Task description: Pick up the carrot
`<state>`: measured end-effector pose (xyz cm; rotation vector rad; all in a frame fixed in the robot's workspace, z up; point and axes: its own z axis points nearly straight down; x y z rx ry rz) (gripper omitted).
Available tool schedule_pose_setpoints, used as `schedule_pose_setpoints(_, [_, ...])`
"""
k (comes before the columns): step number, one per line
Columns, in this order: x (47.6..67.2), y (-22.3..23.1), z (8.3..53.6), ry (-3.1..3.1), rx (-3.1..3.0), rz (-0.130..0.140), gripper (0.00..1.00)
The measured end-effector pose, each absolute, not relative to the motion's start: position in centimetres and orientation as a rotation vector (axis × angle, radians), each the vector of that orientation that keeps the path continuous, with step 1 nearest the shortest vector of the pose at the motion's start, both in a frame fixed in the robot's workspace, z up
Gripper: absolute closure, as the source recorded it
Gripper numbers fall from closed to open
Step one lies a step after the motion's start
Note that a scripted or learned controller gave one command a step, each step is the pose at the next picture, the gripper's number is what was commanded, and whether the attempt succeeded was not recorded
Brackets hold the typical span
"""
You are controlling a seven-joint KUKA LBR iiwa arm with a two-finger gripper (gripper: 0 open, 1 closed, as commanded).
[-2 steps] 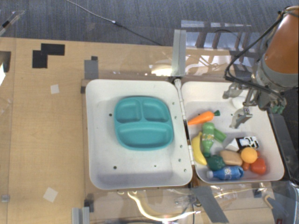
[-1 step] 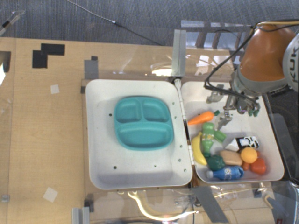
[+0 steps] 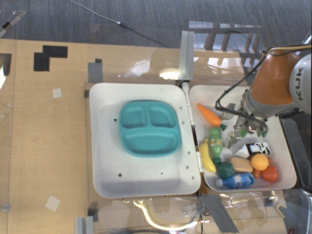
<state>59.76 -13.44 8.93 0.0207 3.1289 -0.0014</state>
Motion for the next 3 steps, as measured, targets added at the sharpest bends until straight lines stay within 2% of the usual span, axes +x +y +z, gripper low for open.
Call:
schedule_pose_setpoints(1, [66.3, -10.7, 8.8, 3.137, 0.220, 0.001, 0.00])
schedule_pose_setpoints(2, [66.2, -9.9, 8.9, 3.123, 0.401, -0.005, 0.00])
schedule_pose_setpoints(3, [66.9, -9.6, 10.3, 3.095, 0.390, 0.000, 1.00])
